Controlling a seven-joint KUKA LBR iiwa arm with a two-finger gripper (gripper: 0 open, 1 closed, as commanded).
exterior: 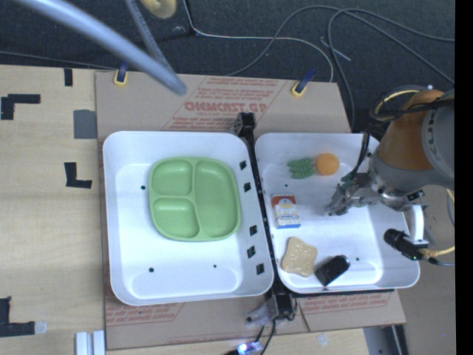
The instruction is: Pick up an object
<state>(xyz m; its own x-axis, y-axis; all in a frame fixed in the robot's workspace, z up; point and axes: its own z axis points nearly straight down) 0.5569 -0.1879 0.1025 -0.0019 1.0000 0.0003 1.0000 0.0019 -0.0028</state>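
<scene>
Camera view has the gripper (341, 201) low in the right bin (369, 143), mid-right of frame, its tip over bare floor; how far the jaws stand apart cannot be told, and nothing shows between them. Nearest candidates: an orange ball (327, 163) just above-left, beside a green leafy piece (301, 168). The ball looks light, smooth, apt to roll, with no long axis; it wants a squeeze across its middle. A small carton (285, 211) runs top-to-bottom, stiff and easier.
</scene>
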